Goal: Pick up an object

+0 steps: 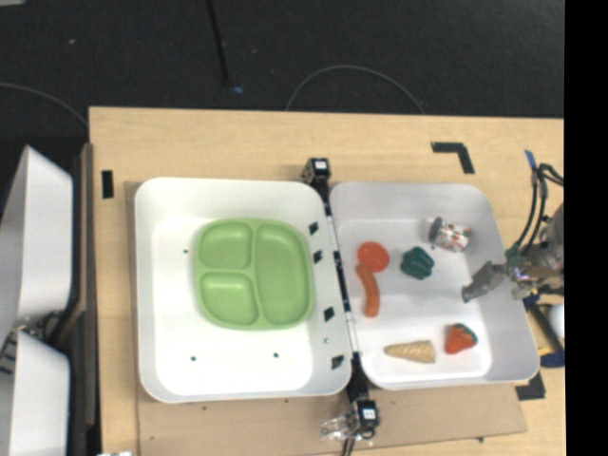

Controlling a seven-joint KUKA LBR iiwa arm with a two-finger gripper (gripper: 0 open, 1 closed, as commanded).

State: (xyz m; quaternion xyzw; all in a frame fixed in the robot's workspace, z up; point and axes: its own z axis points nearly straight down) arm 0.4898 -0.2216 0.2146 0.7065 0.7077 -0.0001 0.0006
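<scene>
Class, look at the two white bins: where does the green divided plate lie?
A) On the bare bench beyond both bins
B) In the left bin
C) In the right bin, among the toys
B: the green divided plate lies flat inside the left bin, while the toys sit in the right bin.

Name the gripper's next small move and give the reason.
Probably a short move further in over the right bin, toward the dark green object. The gripper sits at the bin's right side with nothing seen between its fingers, and that object lies nearest, apart from the orange-red piece and the strawberry.
</scene>
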